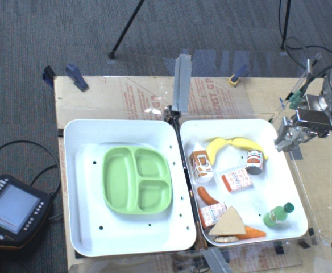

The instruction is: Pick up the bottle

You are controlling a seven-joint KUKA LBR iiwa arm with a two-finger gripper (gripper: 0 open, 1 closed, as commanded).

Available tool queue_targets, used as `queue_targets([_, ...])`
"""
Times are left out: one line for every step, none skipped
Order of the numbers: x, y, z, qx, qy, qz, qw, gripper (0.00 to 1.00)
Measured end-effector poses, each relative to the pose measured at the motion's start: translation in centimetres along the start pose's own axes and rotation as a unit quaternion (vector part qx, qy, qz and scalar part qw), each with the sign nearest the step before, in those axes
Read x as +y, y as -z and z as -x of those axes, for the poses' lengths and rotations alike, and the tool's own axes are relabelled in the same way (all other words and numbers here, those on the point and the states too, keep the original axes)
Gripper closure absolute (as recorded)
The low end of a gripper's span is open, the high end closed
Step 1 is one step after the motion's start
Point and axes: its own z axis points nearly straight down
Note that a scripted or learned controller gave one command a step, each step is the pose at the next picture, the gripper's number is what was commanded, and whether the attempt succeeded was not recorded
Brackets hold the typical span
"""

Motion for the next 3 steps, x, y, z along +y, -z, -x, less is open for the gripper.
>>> queue_targets([0.1,-8.0,-1.2,0.000,-0.028,-0.001,0.9996,1.00])
queue_targets([1.1,-9.7,-4.3,0.000,-0.168,-0.002,0.9858,1.00])
queue_targets([-1.0,0.0,-6.7,0.000,-0.134,0.000,0.9910,1.00])
